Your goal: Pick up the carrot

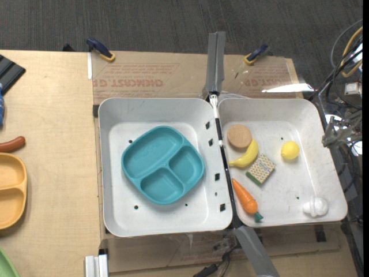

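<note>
Left to right. On the table, far left: sausage above an orange tray, both cut off by the edge. Left bin holds a teal plate with three compartments, sitting near its middle. Cardboard lies behind the bins, clamped at two corners. Right bin: carrot lies flat at the bin's front left, close to the wall next to the divider, orange tip pointing up-left, green end toward the front. Just above it a banana, touching a round tan cookie. A checkered sponge sits beside the banana, near the carrot but apart. Lemon further right, alone. White object at front right corner. Hand state: cannot tell.
</note>
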